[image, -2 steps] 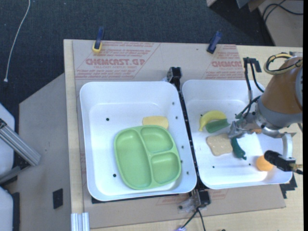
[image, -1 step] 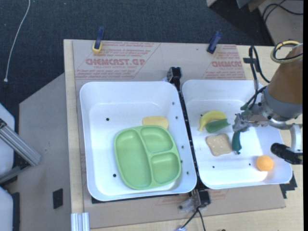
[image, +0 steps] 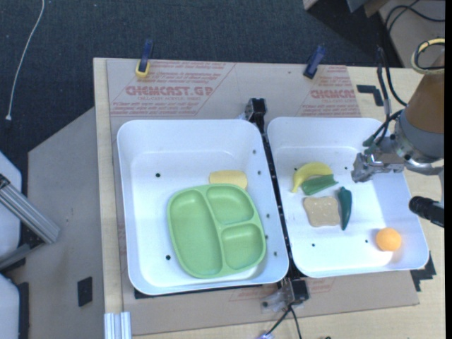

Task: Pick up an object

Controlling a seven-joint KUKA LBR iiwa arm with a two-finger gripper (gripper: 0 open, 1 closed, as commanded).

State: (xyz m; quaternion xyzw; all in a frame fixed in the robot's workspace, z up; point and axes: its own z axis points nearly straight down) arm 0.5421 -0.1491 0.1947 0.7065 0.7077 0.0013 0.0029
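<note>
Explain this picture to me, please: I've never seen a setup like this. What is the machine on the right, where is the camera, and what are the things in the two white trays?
One fixed camera looks down at a slant on a bench. The grey and orange thing at the right is a robot arm; its gripper, a two-finger claw, hangs over the right bin. I see nothing between its fingers. Its job is to pick up an object.

The right bin holds small toy-like items: a yellow banana with a green piece against it, a tan slice, a dark green pepper and an orange ball.

The left bin holds a green divided plate and a pale yellow block just behind it.
</note>
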